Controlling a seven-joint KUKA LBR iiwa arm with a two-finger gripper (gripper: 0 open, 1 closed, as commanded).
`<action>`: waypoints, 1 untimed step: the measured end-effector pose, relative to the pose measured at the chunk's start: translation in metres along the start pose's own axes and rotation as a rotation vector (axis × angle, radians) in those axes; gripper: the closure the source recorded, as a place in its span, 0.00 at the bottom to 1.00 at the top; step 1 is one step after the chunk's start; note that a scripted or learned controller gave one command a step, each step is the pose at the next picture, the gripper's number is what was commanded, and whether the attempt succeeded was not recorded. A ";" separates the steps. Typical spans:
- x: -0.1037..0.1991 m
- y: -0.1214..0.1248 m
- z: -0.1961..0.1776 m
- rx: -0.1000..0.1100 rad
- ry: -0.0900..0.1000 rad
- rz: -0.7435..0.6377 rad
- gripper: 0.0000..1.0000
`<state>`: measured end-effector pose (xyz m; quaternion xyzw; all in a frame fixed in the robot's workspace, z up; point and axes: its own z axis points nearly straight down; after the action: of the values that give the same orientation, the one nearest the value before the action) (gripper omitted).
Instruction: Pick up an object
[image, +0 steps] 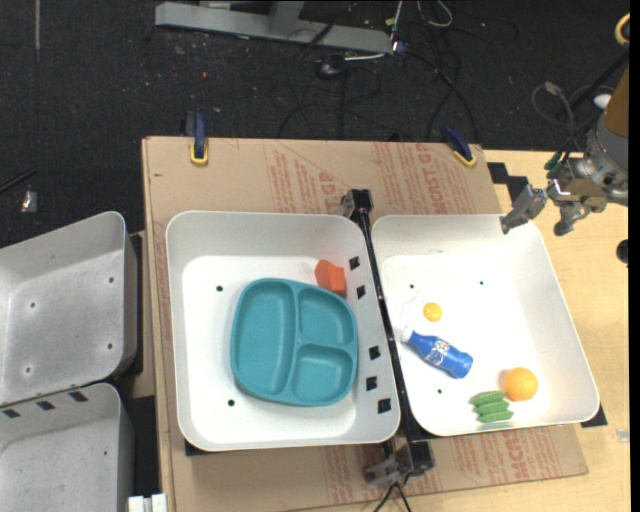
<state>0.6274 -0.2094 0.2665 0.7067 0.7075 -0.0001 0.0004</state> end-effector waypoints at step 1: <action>0.000 0.002 0.043 0.004 0.001 0.001 0.00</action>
<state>0.6290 -0.2092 0.2233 0.7071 0.7071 -0.0012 -0.0012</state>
